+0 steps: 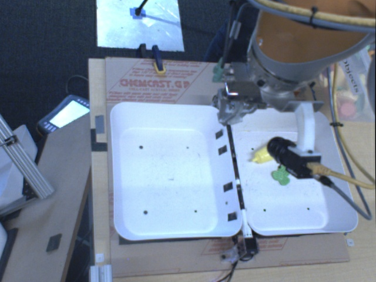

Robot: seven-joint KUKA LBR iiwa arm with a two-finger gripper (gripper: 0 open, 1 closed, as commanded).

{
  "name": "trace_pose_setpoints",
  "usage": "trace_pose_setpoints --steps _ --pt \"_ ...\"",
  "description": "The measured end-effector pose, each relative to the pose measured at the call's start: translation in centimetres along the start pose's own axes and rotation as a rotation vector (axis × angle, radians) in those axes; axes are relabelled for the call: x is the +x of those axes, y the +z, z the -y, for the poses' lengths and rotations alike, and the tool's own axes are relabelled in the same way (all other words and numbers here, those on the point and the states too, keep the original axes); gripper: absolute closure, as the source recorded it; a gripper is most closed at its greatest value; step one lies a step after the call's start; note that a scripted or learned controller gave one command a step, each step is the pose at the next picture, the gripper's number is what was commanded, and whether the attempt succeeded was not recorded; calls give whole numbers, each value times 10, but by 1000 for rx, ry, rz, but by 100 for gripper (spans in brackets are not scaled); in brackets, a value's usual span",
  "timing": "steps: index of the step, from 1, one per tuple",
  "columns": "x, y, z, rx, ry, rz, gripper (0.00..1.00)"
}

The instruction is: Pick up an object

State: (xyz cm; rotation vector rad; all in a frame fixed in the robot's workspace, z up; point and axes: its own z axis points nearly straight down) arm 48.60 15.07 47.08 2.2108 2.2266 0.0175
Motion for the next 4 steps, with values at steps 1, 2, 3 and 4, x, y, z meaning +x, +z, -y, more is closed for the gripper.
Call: trace_pose_setpoints --steps 1,2,3,4 --pt "-1 -6 -1 5 0 3 100" --pt "30 138 2 23 2 9 100" --pt "-15 80 -12 4 10 4 100" --pt "-6 -51 -1 -7 2 -1 100"
